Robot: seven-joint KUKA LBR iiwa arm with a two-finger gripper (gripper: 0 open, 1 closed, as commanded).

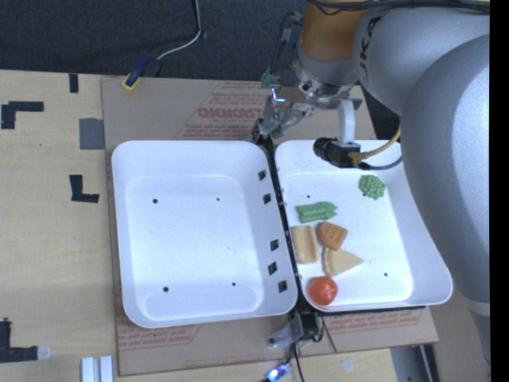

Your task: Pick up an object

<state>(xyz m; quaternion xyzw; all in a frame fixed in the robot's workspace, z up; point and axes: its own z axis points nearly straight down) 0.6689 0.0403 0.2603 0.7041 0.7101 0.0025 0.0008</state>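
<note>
- Candidate objects cluster low in the right white bin [413,249]: red round tomato-like piece [322,290], tan wedge [341,262], green oblong piece [316,211].
- Gripper [280,118], upper centre of the frame, carries nothing visible; whether it is apart or together, I cannot tell.
- Step: approach; next, descend over one piece.

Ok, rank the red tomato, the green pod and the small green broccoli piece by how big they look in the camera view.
1. Pod, largest.
2. Tomato.
3. Broccoli, smallest.
Pod and tomato look close; the tomato is nearer the camera, so that pair is unsure.
</note>
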